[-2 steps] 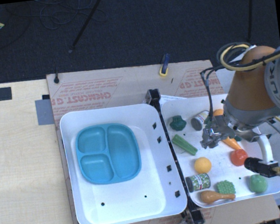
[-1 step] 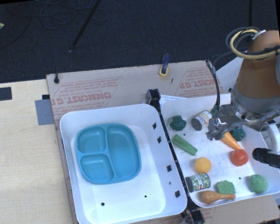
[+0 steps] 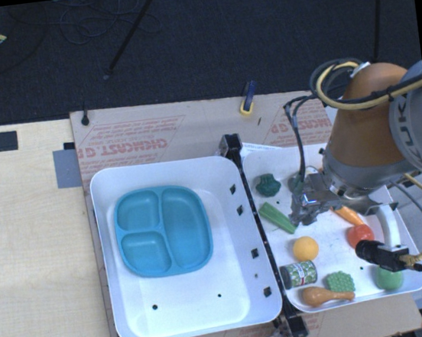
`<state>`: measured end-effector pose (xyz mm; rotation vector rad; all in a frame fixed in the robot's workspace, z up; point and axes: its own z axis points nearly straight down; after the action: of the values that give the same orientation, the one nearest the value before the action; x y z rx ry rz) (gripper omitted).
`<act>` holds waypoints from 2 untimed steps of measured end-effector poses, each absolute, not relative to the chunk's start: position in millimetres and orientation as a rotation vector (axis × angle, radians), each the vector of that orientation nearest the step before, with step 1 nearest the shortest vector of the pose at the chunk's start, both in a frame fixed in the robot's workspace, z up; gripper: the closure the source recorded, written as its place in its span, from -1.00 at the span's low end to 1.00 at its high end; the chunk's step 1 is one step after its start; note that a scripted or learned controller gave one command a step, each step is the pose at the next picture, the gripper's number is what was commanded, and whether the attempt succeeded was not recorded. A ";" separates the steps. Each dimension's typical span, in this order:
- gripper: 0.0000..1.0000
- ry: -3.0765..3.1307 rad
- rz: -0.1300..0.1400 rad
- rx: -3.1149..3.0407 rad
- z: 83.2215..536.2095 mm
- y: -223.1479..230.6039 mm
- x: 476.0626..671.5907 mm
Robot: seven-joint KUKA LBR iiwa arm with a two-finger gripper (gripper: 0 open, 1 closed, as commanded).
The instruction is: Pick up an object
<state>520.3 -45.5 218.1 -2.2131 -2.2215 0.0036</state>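
Lying just left of the hand (image 3: 306,209), a green stick (image 3: 277,218)

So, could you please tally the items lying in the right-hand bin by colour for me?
Green: 5 (dark lump, long stick, can, bumpy piece, round piece)
Orange: 3 (ball, carrot-like piece, drumstick-like piece)
Red: 1 (round piece)
Total: 9
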 end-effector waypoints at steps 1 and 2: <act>1.00 -2.222 0.003 -2.214 220.2 -7.7 513.7; 1.00 -2.220 0.005 -2.217 217.3 -1.3 508.9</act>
<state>508.9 -1.3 217.3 -2.2168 -2.2204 0.0047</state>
